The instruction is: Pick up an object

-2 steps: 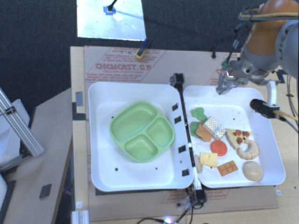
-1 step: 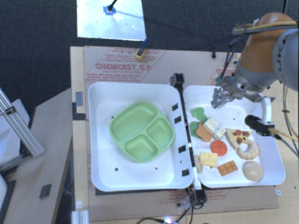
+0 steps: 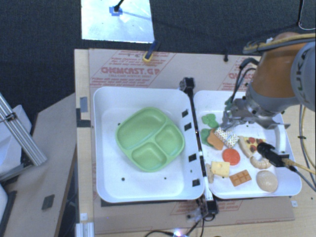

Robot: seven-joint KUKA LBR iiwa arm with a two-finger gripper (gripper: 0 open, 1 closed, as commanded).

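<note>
Silver block [image 3: 226, 137], shiny and checkered, lies in the right-hand bin [image 3: 291, 181] of the camera view, in that bin's upper left part. Its left end touches an orange piece [image 3: 214, 141]. The jaws hang just over the block's upper end, at the tip of the arm [image 3: 276, 78], which comes in from the right over the bin's far corner. I cannot tell whether they are spread or pressed together, as the wrist hides them from above.

Other toy foods lie around the block in the same bin:

- A green piece [image 3: 210, 119] lies just above the orange one.
- A pizza slice [image 3: 248, 144] lies just to the block's right.
- A red disc [image 3: 230, 156] lies just below the block.
- A yellow wedge [image 3: 220, 169] lies below the disc, with a small pale scrap [image 3: 209, 175] at its left.
- A brown waffle [image 3: 240, 177] lies near the front wall.
- A pale egg [image 3: 267, 180] sits in the front right corner.
- A pale ring [image 3: 260, 162] lies just above the egg.

The left-hand bin [image 3: 106, 181] holds a green plate [image 3: 149, 138] with three compartments. The plate is turned at an angle and sits near the bin's middle, apart from the walls. Black clips [image 3: 188, 127] run along the seam where the two bins meet.

Both bins rest on a cardboard sheet [image 3: 133, 70] with red print that covers the bench [image 3: 54, 132]. A yellow clip [image 3: 148, 57] sits at the sheet's far edge. Beyond it a grey metal plate [image 3: 117, 14] lies on the dark floor.
</note>
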